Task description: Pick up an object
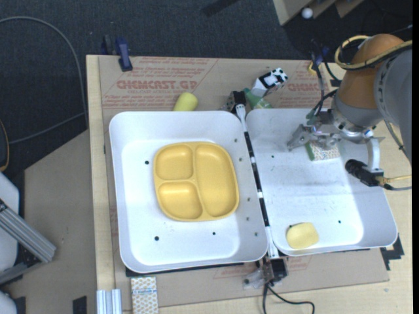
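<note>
The jaws hang low over the right bin, just above a small speckled packet; whether they are released or clenched cannot be told. A sound pick would mean dropping squarely over the packet — or shifting to the yellow lump near the front rim. The left bin holds a divided yellow plate; the desk is printed board.

We see the pincer low over the right bin, a small patterned packet just beneath it, a yellow block well below, a yellow divided plate far left
</note>
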Available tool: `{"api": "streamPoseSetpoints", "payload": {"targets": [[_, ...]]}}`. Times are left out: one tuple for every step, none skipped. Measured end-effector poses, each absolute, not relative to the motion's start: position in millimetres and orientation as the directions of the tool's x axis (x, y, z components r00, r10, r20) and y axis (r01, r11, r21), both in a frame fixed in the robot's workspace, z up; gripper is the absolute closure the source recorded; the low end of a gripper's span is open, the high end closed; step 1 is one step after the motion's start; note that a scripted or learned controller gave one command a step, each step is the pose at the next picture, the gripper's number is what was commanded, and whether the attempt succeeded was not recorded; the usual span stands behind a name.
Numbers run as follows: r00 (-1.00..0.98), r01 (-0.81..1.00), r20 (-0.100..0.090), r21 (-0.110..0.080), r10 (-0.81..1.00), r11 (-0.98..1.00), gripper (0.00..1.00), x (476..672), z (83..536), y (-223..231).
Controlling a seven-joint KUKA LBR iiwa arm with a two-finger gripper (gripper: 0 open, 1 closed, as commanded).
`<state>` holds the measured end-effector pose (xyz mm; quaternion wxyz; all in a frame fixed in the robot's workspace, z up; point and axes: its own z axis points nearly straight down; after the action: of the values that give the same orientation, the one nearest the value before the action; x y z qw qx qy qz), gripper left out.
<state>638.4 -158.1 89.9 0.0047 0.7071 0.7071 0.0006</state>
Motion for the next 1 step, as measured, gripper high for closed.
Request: {"api": "streamPoseSetpoints", "payload": {"targets": [[0.000, 1.000, -0.002, 0.004, 1.000, 0.000, 0.00, 667.3, 136.4, -193.8]]}}
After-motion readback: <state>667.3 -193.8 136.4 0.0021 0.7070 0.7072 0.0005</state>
